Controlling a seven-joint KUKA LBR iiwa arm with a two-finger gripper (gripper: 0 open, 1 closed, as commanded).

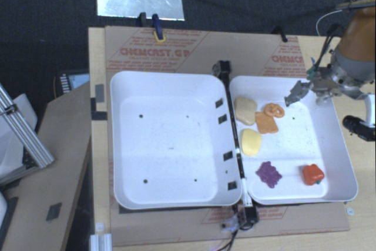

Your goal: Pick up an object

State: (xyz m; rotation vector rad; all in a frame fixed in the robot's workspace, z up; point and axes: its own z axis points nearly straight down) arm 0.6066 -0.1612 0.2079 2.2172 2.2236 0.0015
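The right bin (335, 144) holds several toy foods: a beige bread piece (245, 110), an orange pretzel (274, 110), an orange slab (266, 124), a pale yellow piece (251, 141), purple grapes (269, 174) and a red pepper (313, 174). My gripper (295, 94) hangs over the bin's far side, just right of the pretzel and above it. Nothing shows between its fingers.
The left bin (170, 138) lies beside the right one, split from it by a black divider (230, 126) with clips. Both rest on a cardboard sheet (194, 50). A black part of the arm (359, 126) sticks out over the right rim.
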